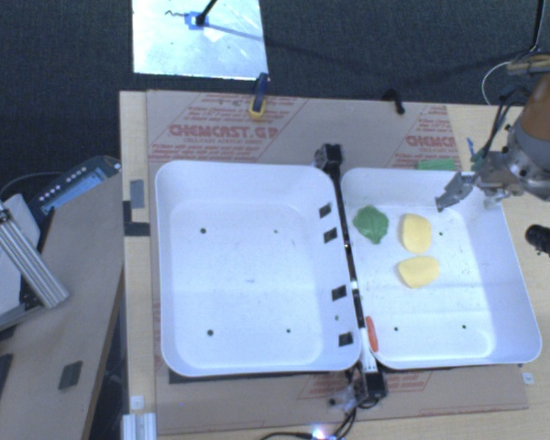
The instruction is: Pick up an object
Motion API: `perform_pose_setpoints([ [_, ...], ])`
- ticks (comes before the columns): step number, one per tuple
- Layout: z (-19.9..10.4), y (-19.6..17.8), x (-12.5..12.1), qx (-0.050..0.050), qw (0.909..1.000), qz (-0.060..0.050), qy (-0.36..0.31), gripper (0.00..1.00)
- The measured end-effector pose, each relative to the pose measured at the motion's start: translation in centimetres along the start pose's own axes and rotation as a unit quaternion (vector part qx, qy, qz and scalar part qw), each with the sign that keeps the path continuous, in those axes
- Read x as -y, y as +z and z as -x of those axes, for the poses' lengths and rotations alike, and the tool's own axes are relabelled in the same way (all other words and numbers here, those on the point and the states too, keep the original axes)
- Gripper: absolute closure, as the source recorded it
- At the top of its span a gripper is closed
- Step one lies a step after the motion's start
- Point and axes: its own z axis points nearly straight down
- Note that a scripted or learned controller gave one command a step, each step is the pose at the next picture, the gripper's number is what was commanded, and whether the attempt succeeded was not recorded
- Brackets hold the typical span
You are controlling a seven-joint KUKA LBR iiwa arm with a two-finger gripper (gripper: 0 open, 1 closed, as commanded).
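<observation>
1. You are looking at the gripper (451,195) hanging over the far edge of the right bin (495,333); whether its fingers are apart or together, you cannot tell.
2. Nearest it, a yellow piece (416,233) is lying in that bin.
3. A second yellow piece (418,270) is sitting just beside it, and a green lump (371,224) is lying near the divider.
4. The left bin (247,273) is sitting alongside.

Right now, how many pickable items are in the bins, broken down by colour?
Yellow: 2, the upper yellow piece and the lower yellow piece, both in the right bin
Green: 1, the green piece, same bin
Total: 3
</observation>
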Motion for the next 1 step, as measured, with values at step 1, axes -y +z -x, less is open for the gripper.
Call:
perform_pose_setpoints([
  [1,-0.01,-1.14,-0.11,0.000,1.0000,0.002,-0.002,1.00],
])
